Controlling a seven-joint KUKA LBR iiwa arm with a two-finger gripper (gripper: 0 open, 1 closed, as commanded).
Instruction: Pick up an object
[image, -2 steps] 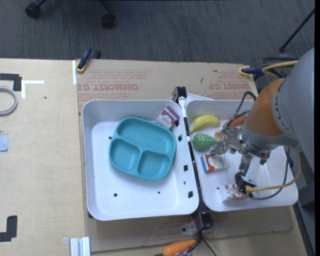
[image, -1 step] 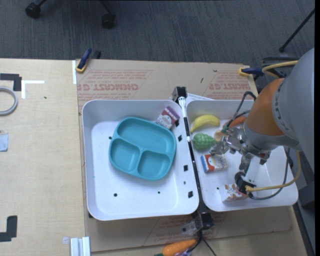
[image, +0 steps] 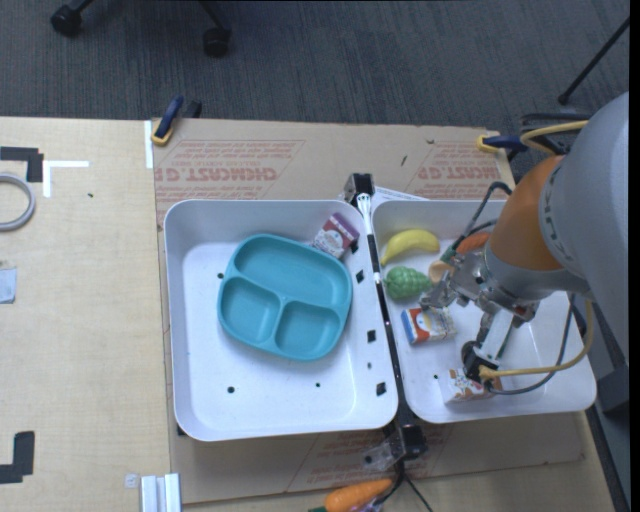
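Note:
My gripper (image: 442, 292) hangs low over the right bin (image: 560, 395), reaching in from the right. Just below it lies a small white carton (image: 428, 324) with red and blue print, touching or nearly touching the gripper's tip. A green round object (image: 404, 282) sits just left of the gripper, and a yellow banana (image: 411, 243) lies behind that. A small printed packet (image: 463, 384) rests near the bin's front wall. The arm's body hides the bin's right half.
The left bin (image: 190, 330) holds a teal divided plate (image: 285, 297) and a small wrapped packet (image: 335, 235) at its back right corner. An orange carrot-like item (image: 355, 494) lies on the cardboard in front of the bins. A cable loops beneath the wrist.

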